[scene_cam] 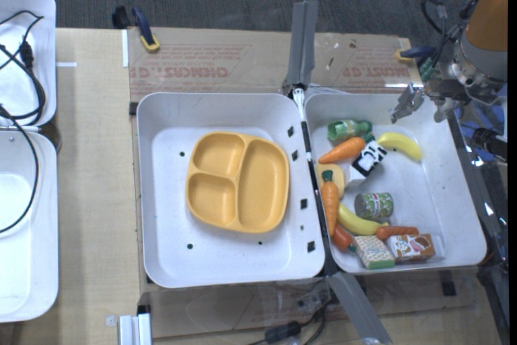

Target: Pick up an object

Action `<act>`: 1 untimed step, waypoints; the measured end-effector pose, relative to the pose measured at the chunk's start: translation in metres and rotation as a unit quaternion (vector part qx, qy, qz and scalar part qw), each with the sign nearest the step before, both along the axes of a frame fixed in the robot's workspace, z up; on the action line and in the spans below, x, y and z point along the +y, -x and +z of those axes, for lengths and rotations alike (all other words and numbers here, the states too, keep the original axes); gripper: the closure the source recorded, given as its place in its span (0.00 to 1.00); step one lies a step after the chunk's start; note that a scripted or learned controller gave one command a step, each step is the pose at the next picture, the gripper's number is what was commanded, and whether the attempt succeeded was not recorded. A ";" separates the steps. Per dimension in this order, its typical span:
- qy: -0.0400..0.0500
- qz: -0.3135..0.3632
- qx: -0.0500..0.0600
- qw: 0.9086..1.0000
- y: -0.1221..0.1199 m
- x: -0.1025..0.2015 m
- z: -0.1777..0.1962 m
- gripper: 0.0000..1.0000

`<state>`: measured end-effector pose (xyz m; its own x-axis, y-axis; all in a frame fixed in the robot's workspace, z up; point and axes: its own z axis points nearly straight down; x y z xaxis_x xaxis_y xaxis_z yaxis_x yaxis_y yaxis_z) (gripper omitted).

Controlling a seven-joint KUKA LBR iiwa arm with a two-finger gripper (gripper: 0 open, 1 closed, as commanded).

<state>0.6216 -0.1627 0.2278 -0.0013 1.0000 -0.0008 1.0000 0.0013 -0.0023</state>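
Jaws of the gripper (422,103) stand apart and released, with nothing between the two fingers, and they hang above the far right part of the right bin (457,198). Going from near to far inside this bin: at the near edge lie two small cartons (394,249) side by side, and a red sausage-like piece (396,232) rests just on their far side. A little farther, a small green can (374,205) sits beside a long banana (358,220), and an upright carrot (330,203) lies along the left wall. Farther again come a black and white item (371,159), a second carrot (342,149) lying slanted, and a short banana (401,145) near the gripper but apart from it. A green packet (349,128) is the farthest thing in the bin. The left bin (157,198) holds a yellow divided plate (238,181) in its middle. On the far side of the bench, a blue clamp (144,29) lies on the brown cardboard (242,61).
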 end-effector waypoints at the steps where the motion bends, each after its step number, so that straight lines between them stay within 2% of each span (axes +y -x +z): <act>1: 0.000 0.023 0.000 1.000 0.010 -0.023 -0.089 0.00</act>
